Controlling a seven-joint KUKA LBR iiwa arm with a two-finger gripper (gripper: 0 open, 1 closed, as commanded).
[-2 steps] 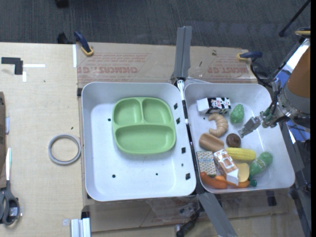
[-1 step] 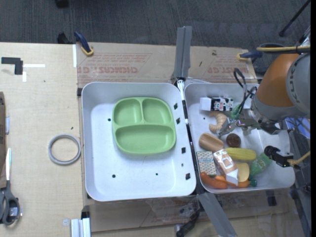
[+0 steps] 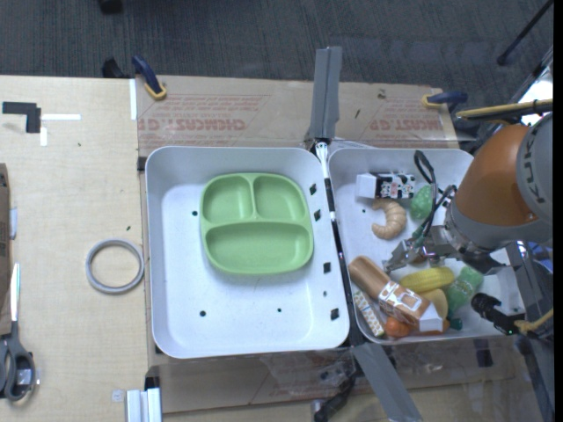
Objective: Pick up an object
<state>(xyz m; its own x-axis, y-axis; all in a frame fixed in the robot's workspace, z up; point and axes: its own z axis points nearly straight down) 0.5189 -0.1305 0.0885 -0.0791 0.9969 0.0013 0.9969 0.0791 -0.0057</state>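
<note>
- Camera view looks down on the desk (image 3: 79,192) with two white bins side by side.
- The gripper (image 3: 413,255) is low in the right bin (image 3: 352,192), in the middle of a pile of toy food.
- I cannot tell if the fingers are apart or together, because they are small and dark against the pile.
- Nothing looks lifted yet, so I think the pick is only starting and the lift is left to do.
- A yellow banana (image 3: 427,280) lies just beside the gripper, and it may be the thing to grab.
- Near it are a croissant (image 3: 390,221), a brown sausage roll (image 3: 369,275), a small box (image 3: 405,301) and a green toy (image 3: 425,202).
- These things lie close and touch each other, so they can get in the way.
- The left bin (image 3: 176,306) holds a green tray (image 3: 257,222) with three parts.
- A tape ring (image 3: 115,265) and scissors (image 3: 16,359) lie on the desk, well apart from the arm.
</note>
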